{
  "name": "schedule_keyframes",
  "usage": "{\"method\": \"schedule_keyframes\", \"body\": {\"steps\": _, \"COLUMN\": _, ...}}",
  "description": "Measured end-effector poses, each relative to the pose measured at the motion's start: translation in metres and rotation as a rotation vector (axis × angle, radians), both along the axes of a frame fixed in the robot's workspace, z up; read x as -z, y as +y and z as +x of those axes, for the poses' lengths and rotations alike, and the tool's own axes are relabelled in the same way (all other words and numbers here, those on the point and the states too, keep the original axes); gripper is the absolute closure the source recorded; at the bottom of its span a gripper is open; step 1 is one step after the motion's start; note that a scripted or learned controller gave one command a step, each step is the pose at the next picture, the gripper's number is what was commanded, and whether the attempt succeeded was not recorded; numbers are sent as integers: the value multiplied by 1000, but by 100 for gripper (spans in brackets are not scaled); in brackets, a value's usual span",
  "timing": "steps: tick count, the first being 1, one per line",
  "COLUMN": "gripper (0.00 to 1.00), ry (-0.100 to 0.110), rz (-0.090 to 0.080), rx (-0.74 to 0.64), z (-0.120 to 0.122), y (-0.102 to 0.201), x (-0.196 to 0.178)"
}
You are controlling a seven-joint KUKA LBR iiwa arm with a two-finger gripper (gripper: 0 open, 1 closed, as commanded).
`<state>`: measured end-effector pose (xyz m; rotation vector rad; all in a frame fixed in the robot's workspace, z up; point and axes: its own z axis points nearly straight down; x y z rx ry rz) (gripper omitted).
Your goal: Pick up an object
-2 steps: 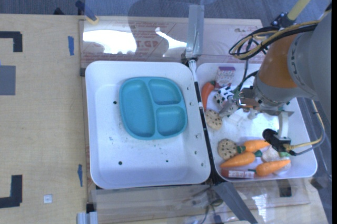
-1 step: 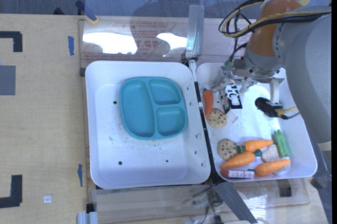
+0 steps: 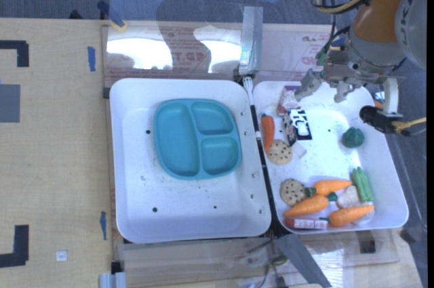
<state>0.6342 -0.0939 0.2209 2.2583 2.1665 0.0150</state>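
I see the left bin [image 3: 129, 165] holding a teal tray [image 3: 197, 137]. The right bin [image 3: 390, 171] holds the food: carrots [image 3: 332, 186] and cookies [image 3: 292, 191] at its near side, a green lump [image 3: 352, 137] to the right, one carrot [image 3: 268, 132] by the left wall. The gripper [image 3: 324, 85] hangs over the bin's far edge, fingers spread, nothing between them.

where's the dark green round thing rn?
The dark green round object lies in the right bin, near its right wall, apart from the other items. The green vegetable and carrots lie below it.
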Motion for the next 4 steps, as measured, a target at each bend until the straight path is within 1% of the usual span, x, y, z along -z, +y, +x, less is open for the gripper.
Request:
{"method": "schedule_keyframes", "body": {"steps": 1, "gripper": 0, "ry": 11, "rz": 1, "rx": -42, "z": -3, "y": -11, "x": 129}}
{"method": "schedule_keyframes", "body": {"steps": 2, "gripper": 100, "ry": 8, "rz": -1, "rx": -45, "z": -2, "y": -10, "x": 117}}
{"method": "schedule_keyframes", "body": {"steps": 3, "gripper": 100, "ry": 3, "rz": 3, "rx": -92, "z": 21, "y": 65, "x": 30}}
{"method": "schedule_keyframes", "body": {"steps": 4, "gripper": 100, "ry": 18, "rz": 2, "rx": -48, "z": -3, "y": 72, "x": 36}}
